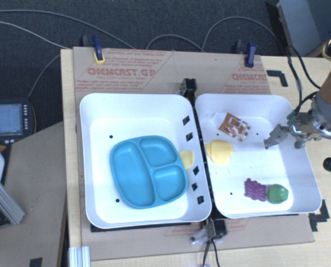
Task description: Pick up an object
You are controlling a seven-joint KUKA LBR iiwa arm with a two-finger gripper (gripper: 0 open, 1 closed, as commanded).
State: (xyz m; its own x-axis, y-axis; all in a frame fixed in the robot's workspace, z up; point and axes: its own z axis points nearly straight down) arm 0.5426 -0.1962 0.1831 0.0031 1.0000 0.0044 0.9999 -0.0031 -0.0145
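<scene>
Gripper (pixel 287 136) hovers over the right bin's (pixel 299 204) right side, fingers spread, nothing between them.

Divided tray (pixel 148 171) in left bin (pixel 93 149); grapes (pixel 255 189) beside ball (pixel 277 193) in right bin (pixel 304 166)

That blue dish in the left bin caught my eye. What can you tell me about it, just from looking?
The blue tray is a light blue divided plate that looks like smooth moulded plastic, with rounded corners and a raised rim. Ridges split it into three compartments: one long one on the camera view's left and two smaller ones on its right. It lies flat, right side up and turned at a slant, on the floor of the left bin. A small yellow object sits against its right edge.
</scene>
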